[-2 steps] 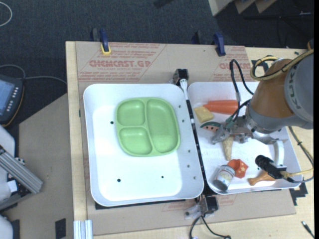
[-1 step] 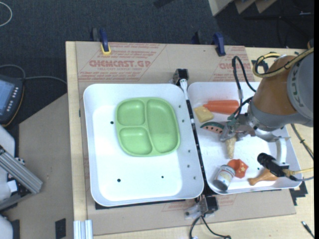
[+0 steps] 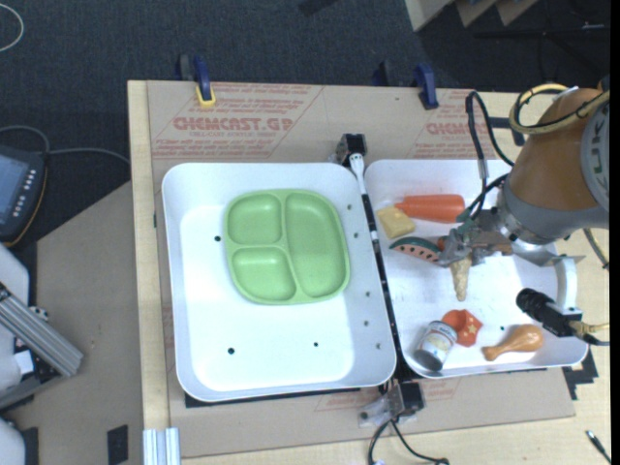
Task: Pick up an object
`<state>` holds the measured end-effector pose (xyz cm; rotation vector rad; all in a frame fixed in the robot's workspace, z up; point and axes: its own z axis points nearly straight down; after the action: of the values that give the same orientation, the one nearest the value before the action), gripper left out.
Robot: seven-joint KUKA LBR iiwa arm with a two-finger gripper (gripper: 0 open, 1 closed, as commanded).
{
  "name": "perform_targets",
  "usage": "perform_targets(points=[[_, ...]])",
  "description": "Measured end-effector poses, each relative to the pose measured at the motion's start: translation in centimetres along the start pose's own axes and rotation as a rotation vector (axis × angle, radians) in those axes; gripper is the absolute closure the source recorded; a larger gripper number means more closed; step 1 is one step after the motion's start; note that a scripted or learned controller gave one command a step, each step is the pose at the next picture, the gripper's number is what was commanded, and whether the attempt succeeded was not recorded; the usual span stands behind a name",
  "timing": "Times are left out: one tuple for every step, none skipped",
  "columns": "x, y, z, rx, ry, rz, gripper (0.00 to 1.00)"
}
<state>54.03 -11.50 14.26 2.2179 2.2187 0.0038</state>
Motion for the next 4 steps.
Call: perform_targets(points=[[-0.2, 0.1, -4.3, -0.002, 0.0, 0.0, 1.0], [-0.2, 0.2, -8.5, -0.002, 0.0, -0.001, 1.0], [3.1, 3.6, -9.2, 0.0, 0.001, -0.004, 1.0], [7.6, 7.5, -9.6, -0.001, 0.002, -0.006, 1.0]])
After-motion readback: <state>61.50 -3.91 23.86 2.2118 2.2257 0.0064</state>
